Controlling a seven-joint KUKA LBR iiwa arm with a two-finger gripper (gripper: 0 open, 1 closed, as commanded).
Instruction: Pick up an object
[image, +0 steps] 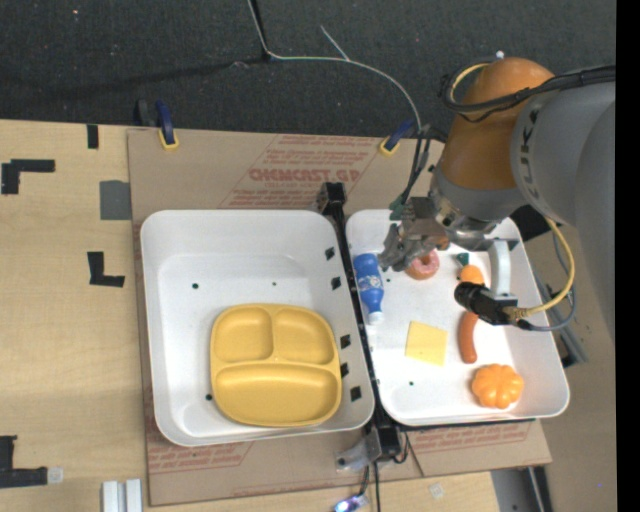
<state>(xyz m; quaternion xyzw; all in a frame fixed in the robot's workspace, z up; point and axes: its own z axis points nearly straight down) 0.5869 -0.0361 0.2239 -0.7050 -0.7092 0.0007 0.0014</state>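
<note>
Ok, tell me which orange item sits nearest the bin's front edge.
The pumpkin, round and ribbed, in the right bin's front corner; the sausage lies farther back.

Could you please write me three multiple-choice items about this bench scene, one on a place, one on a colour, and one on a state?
1. Where does the yellow divided plate lie?
A. In the left bin
B. In the right bin
C. On the cardboard outside the bins

2. What colour is the flat square piece in the right bin?
A. Blue
B. Yellow
C. Green

3. How does the blue bottle stand?
A. Upright in the middle of the left bin
B. Lying on its side by the right bin's left wall
C. Stacked on top of the orange pumpkin

Answers:
1. A, since the plate rests on the floor of the left bin.
2. B, since the square piece is pale yellow against the white floor.
3. B, since the bottle lies lengthwise along the divider, just left of the hand, while the pumpkin sits apart near the front corner.
</note>
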